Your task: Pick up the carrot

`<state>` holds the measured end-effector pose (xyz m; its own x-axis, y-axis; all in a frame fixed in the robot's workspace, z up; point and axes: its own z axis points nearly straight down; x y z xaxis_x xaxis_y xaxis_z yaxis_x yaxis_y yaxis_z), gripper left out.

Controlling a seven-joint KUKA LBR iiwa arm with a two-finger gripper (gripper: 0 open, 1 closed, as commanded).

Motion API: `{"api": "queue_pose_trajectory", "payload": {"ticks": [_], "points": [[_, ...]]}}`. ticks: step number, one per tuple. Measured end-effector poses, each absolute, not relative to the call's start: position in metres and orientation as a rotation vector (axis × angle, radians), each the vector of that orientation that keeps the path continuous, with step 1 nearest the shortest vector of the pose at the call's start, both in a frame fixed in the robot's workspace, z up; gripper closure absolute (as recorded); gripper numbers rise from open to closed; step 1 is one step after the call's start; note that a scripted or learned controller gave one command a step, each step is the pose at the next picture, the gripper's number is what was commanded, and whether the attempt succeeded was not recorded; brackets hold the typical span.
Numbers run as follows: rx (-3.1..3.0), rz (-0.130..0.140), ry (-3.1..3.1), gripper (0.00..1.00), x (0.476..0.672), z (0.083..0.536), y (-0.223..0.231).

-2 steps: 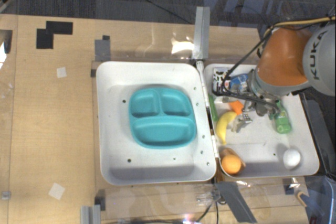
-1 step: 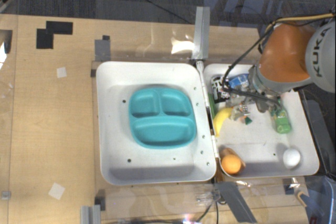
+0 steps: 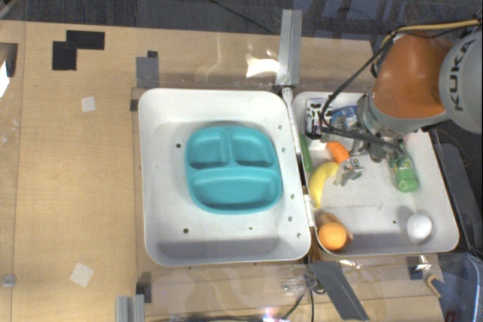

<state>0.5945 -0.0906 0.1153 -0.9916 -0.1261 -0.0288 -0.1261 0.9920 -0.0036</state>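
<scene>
**Technician:** Report the location of the carrot [image 3: 337,151].

**Operator:** It lies in the right bin [image 3: 377,234], in the upper left part, just beside the top of the banana [image 3: 322,181]. The hand [image 3: 352,170] hangs directly to its right, very near or touching; contact cannot be confirmed.

**Technician:** Hand condition?

**Operator:** Undetermined. The wrist hides most of the mechanism, so whether it is released or clenched cannot be told. Nothing is visibly gripped.

**Technician:** Explain the arm posture.

**Operator:** The arm [image 3: 407,79] reaches in from the right and stands over the upper half of the right bin. In my judgement this brings the hand down beside the carrot for a pick attempt. The banana alongside leaves little room on that side.

**Technician:** Other contents?

**Operator:** An orange [image 3: 332,236] at the bin's lower left corner, a white ball [image 3: 419,225] at the lower right, a green bottle [image 3: 404,173] near the right wall, and a blue and white package [image 3: 339,117] at the top, partly under the wrist. The left bin [image 3: 158,162] carries a teal divided tray [image 3: 232,167], probably a drop target, which I judge explains why it sits centred and well apart from the clutter.

**Technician:** Legible markings?

**Operator:** "KUK" reads on the arm's grey housing at the right edge, the brand name cut off by the frame. Print on the package is too small to read. The bench [image 3: 68,185] bears black patches [image 3: 75,47] without text.
</scene>
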Motion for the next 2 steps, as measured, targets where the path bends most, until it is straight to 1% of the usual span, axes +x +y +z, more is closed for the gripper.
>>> {"api": "queue_pose_trajectory", "payload": {"ticks": [1, 2], "points": [[0.311, 0.001, 3.113, 0.0, 0.589, 0.089, -0.096], [0.3, 0.002, 3.106, 1.0, 0.592, 0.103, -0.094]]}}
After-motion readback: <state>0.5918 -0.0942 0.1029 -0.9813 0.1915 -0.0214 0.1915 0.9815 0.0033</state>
